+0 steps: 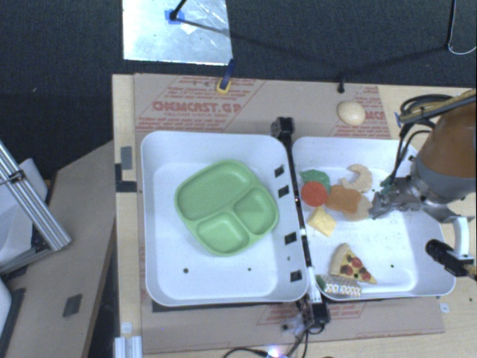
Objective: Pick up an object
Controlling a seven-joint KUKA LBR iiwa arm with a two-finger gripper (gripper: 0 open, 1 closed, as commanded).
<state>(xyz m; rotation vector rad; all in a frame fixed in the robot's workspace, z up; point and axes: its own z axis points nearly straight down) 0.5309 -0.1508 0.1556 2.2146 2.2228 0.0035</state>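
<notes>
Toy foods (pixel 349 201) in right bin (pixel 428 274), tool (pixel 378 204) beside them

Even, diffuse overhead illumination; moderate brightness. Strong glare on foil sheet (pixel 177 19) far above green tray (pixel 227 206). White bins (pixel 160 274) around green tray near overexposure, surface detail washed out. Soft, short shadows under toy food right of green tray. Dark floor left of and above green tray underexposed. Overall soft focus, low resolution, slight colour noise; small print illegible.
</notes>
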